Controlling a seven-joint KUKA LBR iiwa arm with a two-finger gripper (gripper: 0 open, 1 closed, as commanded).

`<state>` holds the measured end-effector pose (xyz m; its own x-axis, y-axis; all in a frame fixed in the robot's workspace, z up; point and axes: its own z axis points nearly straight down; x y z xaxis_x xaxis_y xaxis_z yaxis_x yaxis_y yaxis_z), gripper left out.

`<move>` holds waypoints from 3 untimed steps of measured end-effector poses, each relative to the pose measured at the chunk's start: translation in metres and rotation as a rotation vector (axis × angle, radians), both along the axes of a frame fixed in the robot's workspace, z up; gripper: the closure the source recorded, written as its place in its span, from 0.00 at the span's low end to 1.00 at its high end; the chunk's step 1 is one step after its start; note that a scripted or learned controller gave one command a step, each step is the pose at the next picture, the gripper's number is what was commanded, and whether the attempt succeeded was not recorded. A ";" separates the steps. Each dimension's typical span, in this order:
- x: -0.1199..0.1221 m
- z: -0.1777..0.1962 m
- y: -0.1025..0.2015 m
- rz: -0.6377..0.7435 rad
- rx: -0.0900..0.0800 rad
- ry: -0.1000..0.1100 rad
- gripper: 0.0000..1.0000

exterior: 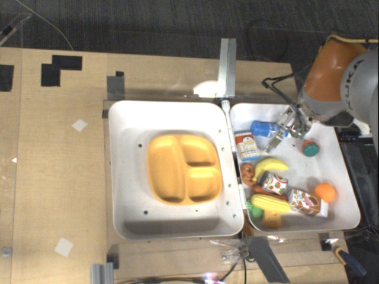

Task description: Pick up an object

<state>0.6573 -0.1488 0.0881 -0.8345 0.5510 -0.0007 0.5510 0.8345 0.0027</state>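
No readable text, printed juice cartons (294,197) too blurred (pictures only), arm lettering (362,83) unclear

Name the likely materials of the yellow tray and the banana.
The yellow divided tray: probably moulded plastic, judging by its even colour, soft sheen and rounded compartments. The banana: apparently toy plastic, uniformly bright yellow and smooth, though the view is too coarse to be sure.

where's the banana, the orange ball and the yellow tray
banana (272,165): camera view, on the middle of its curved yellow body, right bin.
orange ball (325,191): camera view, on its round centre, right bin's right side.
yellow tray (183,167): camera view, on the divider between its compartments, left bin.
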 end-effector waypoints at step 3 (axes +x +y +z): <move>0.003 0.000 0.018 0.290 -0.006 -0.001 0.00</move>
<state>0.6598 -0.1313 0.0884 -0.9571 0.2897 -0.0038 0.2897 0.9571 -0.0024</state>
